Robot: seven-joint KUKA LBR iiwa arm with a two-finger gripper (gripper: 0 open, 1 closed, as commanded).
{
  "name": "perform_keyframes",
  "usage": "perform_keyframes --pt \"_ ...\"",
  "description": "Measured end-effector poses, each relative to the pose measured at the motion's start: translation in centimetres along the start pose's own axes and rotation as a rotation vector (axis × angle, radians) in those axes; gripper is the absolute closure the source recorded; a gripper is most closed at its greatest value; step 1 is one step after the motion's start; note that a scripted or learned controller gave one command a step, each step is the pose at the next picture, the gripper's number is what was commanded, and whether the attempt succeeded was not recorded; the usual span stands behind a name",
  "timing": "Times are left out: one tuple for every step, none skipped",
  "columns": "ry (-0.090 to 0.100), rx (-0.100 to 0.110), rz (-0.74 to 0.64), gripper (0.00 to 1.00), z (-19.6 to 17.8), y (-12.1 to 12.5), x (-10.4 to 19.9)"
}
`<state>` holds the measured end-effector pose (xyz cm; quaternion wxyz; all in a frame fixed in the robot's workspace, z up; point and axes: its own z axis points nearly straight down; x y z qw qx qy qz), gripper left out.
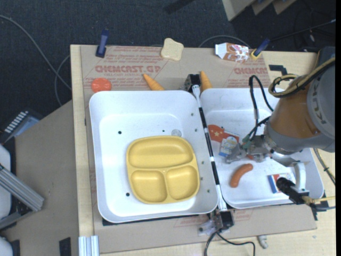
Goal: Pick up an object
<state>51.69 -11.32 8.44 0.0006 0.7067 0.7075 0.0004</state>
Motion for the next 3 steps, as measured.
perform_keyframes --pt "0.001 0.004 0.001 0.0 0.0 -3.9 1.2" --pt "0.001 0.002 0.003 1.0 -0.9 -3.8 1.2" --pt "0.001 0.001 0.0 1.0 -10.0 -1.7 8.6"
